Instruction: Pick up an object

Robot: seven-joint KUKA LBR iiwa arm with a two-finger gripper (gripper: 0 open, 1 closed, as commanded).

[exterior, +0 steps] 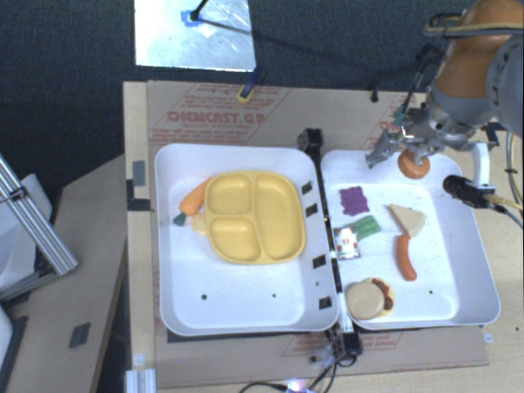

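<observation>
Even, fairly bright overhead light. Both white bins [246,318] near overexposed; glare on foil sheet [196,23]. Shadows soft, short. Image slightly soft, grainy. Dark floor underexposed.

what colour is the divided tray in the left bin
Yellow; the divided tray shows plainly in the camera view.

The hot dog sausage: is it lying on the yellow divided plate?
No. The sausage lies on the floor of the right bin, while the yellow divided plate sits in the left bin.

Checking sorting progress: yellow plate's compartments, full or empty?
Empty. All three compartments of the yellow plate show bare; the carrot lies beside its left edge.
</observation>
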